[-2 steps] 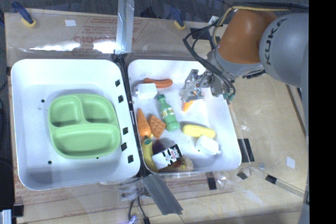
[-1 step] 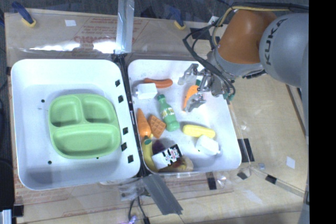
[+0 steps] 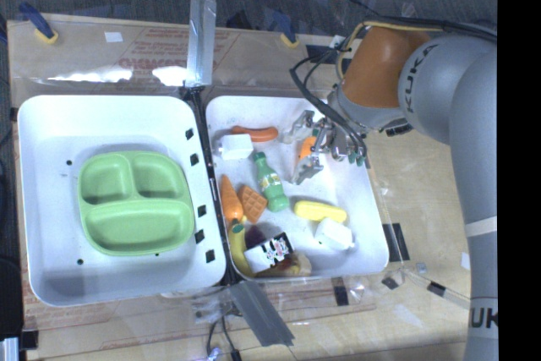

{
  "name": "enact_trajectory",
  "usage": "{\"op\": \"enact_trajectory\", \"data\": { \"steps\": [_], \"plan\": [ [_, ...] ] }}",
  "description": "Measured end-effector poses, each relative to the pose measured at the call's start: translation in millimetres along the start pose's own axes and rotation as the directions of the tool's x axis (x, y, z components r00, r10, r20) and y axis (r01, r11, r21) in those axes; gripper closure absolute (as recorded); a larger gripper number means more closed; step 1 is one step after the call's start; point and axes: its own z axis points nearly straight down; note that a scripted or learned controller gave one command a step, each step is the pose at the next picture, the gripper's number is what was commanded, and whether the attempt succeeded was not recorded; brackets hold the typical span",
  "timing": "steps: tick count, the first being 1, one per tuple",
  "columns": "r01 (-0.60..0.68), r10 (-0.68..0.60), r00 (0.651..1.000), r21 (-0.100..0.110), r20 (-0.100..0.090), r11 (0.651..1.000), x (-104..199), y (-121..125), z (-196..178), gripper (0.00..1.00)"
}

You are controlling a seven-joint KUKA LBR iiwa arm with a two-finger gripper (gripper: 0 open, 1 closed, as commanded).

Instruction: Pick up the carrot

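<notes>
The carrot (image 3: 230,197), a long orange cone, lies in the right bin (image 3: 365,182) against its left wall, beside a waffle-patterned piece (image 3: 252,202). My gripper (image 3: 304,150) hangs over the upper middle of the same bin, well to the right of the carrot and apart from it. A small orange piece (image 3: 303,150) sits between its metal fingers (image 3: 297,129), which are shut on it. I cannot tell what that piece is.
The right bin also holds a sausage (image 3: 255,133), a white block (image 3: 237,148), a green bottle (image 3: 270,181), a yellow piece (image 3: 319,210), a white lump (image 3: 333,234), a banana (image 3: 240,252) and a dark packet (image 3: 274,250). A green divided plate (image 3: 133,203) lies in the left bin (image 3: 38,182).
</notes>
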Motion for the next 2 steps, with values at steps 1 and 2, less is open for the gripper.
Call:
{"op": "enact_trajectory", "data": {
  "steps": [1,2],
  "plan": [
    [0.006,-0.006,1.0,0.001,0.009,1.0,-3.0,1.8,-13.5,1.0],
    [-0.124,0.124,0.992,-0.002,0.004,0.992,58.0,65.4,-71.3,1.0]
  ]
}}
